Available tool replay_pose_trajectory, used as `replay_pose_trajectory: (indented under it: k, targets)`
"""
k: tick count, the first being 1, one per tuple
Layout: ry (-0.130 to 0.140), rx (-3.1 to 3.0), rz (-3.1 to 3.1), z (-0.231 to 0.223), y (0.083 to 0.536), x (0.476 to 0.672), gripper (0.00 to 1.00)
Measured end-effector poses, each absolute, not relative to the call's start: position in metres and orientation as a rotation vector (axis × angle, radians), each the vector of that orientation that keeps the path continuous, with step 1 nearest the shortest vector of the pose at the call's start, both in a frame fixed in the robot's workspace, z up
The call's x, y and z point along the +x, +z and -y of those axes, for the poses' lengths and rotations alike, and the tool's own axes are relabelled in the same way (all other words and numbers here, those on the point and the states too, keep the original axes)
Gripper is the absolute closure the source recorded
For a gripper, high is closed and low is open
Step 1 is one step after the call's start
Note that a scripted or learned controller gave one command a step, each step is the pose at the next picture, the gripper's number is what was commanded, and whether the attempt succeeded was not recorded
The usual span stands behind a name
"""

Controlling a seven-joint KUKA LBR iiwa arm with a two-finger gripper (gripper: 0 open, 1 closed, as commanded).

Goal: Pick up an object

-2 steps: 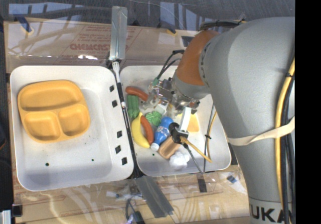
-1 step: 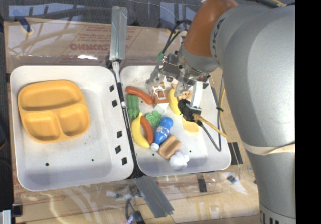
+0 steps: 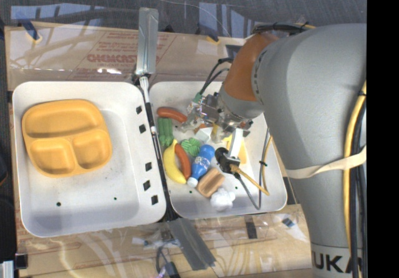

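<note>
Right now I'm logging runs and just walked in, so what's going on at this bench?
The grey arm reaches into the right bin, its gripper low over a pile of toy food: a banana, hot dogs, a blue bottle. Nothing is visibly lifted yet. The left bin holds a yellow divided tray.

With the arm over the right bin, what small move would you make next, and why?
Probably lower the gripper a little: it hovers over the toy pile in the right bin, near the sausage, and nothing shows between its fingers.
</note>
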State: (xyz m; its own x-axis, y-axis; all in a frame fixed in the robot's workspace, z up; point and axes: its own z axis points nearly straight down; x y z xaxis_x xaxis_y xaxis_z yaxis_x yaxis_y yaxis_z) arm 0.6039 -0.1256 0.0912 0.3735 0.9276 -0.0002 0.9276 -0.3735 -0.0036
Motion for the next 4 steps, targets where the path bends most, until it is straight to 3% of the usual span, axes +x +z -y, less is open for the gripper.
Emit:
replay_pose_trajectory:
  k: [1,2,3,4]
  targets:
    - [0.004,-2.601,1.756,0.126,0.091,0.604,0.0]
    - [0.007,-2.594,1.761,0.125,0.1,0.604,1.0]
    - [0.029,-2.399,2.0,0.106,0.193,0.651,1.0]
    - [-0.01,-2.412,2.023,0.113,0.307,0.652,1.0]
